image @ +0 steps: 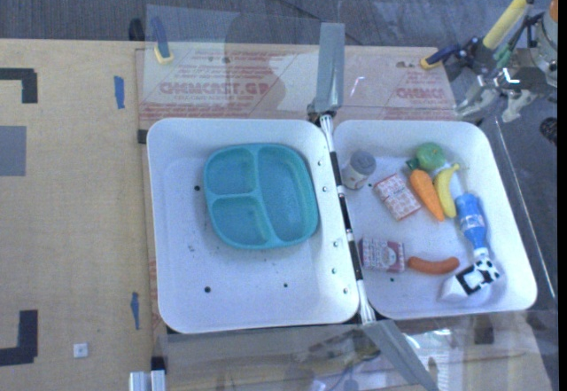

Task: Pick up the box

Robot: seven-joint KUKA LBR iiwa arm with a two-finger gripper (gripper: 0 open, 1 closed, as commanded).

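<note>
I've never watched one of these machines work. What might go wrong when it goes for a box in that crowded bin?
Two risks, as guesses. There are two boxes: the pink box lies beside the carrot, so the arm might catch the carrot too. The red box touches the sausage and lies near the bin's wall, leaving little room.

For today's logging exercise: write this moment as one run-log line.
task: pick up box | box: right bin, untouched | gripper: outside bin, far corner | grasp: none

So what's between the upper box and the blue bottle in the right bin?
In the camera view, the carrot lies right beside the upper box, then the banana, next to the blue bottle.
</note>
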